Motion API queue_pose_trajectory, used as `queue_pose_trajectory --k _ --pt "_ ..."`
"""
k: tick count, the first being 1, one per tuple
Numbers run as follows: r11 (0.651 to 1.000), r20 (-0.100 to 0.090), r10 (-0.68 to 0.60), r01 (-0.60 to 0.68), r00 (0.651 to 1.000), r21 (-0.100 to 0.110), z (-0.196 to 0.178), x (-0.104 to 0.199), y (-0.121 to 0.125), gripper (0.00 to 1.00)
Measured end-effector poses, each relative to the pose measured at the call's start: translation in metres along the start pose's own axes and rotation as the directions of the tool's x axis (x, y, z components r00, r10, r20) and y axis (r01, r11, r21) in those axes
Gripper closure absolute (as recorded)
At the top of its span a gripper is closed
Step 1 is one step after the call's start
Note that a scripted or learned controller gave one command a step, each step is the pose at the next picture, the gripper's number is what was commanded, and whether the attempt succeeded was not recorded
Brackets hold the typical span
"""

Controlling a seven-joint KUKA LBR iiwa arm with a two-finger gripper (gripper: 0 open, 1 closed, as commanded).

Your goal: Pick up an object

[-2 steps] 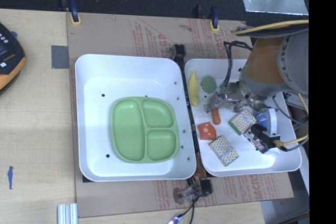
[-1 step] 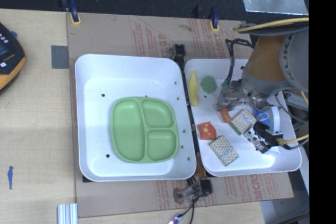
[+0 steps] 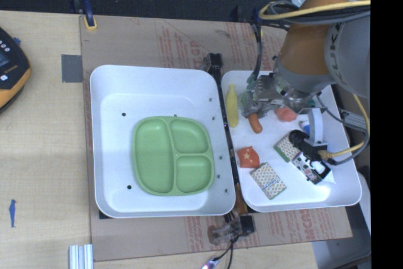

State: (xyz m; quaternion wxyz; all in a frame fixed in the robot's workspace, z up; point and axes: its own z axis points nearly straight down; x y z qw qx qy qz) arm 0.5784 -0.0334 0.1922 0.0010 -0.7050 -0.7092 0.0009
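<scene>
The arm [image 3: 315, 41] hides part of the right bin [image 3: 340, 195] and the tool's fingertips.

There are two white bins [image 3: 104, 135], one green divided plate [image 3: 171, 155], one yellow banana [image 3: 232, 105], one orange carrot [image 3: 255, 125] and two patterned packets [image 3: 269, 180].

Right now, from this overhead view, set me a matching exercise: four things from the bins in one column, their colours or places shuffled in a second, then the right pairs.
Things:
1. divided plate
2. banana-shaped piece
3. sausage-shaped piece
4. patterned packet

Colour or place:
A. yellow, along the right bin's left wall
B. pale green, alone in the left bin
C. checked, near the right bin's front edge
D. orange-red, just below the hand

Pairs: 1-B, 2-A, 3-D, 4-C
</scene>
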Motion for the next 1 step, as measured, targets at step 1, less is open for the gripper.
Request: queue_pose_trajectory --k 1 --pt "1.0 0.0 0.001 -0.001 1.0 0.001 -0.0349 0.0466 -0.0269 1.0"
